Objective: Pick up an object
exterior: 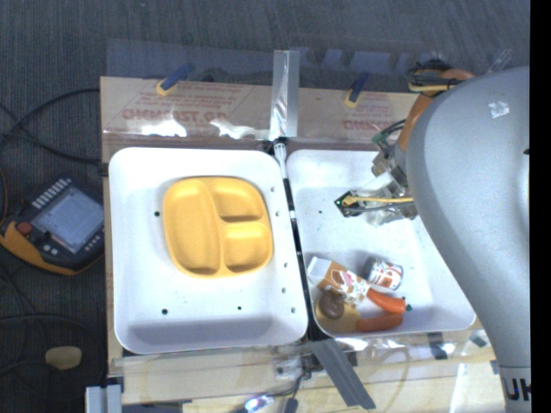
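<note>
From the right of the frame the claw reaches low into the right bin, whether apart or together I cannot tell, while a carrot lies among clutter at that bin's lower edge.

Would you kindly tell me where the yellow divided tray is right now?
The yellow divided tray lies in the middle of the left white bin, across the divider from the right bin's clutter.
</note>
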`<state>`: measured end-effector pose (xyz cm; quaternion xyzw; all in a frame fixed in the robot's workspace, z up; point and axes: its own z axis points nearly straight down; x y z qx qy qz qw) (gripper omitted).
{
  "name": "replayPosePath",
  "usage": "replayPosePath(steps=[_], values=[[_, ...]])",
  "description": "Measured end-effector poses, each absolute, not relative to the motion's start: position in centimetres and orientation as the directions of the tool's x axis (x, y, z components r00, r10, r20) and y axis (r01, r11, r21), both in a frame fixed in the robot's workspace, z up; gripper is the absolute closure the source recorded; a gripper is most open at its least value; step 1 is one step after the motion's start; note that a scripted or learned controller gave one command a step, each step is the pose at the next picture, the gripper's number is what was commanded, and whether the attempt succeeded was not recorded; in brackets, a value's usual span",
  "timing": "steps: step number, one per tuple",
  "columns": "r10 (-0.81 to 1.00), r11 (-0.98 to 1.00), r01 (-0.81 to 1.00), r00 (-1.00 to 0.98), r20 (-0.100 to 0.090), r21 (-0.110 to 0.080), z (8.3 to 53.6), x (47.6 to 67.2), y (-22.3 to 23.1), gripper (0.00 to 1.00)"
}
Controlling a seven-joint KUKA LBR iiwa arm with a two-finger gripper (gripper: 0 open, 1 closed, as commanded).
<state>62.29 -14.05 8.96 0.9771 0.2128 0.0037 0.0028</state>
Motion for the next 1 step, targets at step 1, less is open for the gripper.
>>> replayPosePath(steps=[1], values=[[0.206,-0.979,0.206,0.979,0.006,0.006,8.9,62.39,-20.71,1.0]])
